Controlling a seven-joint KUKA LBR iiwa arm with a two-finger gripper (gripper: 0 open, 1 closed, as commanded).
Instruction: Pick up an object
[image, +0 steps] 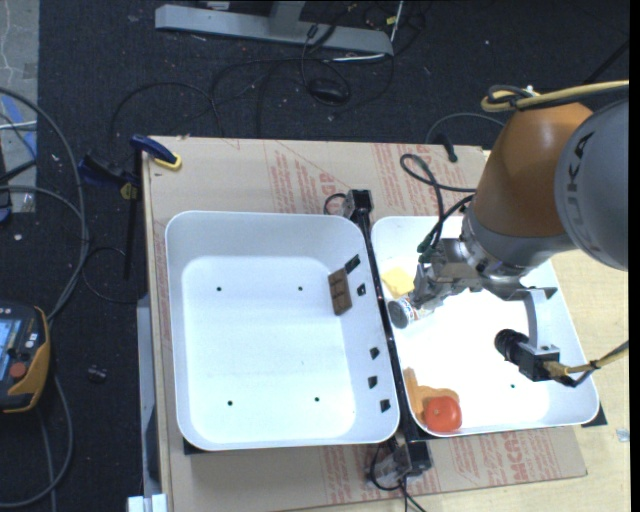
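The arm reaches low into the right bin (560, 400), its hand (425, 295) down by the divider edge over a small grey, silvery object (402, 314); whether the hand is wide or closed, I cannot tell. It looks like the approach-to-grasp step; next it needs a clean closing and lift. A yellow piece (397, 281) sits just beside; a red-orange object (440, 411) lies nearer the bin's front corner.

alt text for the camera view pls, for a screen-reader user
The arm's end effector hangs low over the right bin, by a pale yellow object. A red-orange object sits in that bin's near corner; a brown block leans inside the left bin.
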